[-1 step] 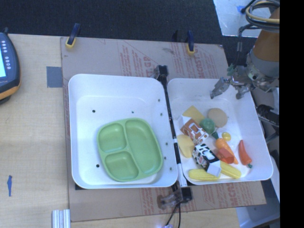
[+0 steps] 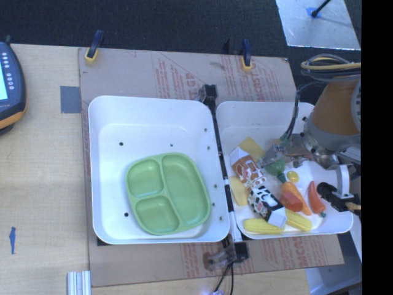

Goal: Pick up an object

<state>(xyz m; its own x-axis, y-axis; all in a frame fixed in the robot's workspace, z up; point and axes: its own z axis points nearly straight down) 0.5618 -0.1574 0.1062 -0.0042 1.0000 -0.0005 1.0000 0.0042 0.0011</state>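
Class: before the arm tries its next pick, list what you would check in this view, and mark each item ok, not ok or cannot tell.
1. Toys piled in the right bin, in reach: ok.
2. Gripper over that bin: ok.
3. Finger state: cannot tell.
4. Toy held: cannot tell.
5. Carrot lies apart from others: not ok, it touches neighbours.
6. Green tray flat in left bin: ok.

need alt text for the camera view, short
A grey robot arm reaches from the right over the right white bin, which holds a jumble of toy food including corn and a carrot. The left bin holds a green divided plate.
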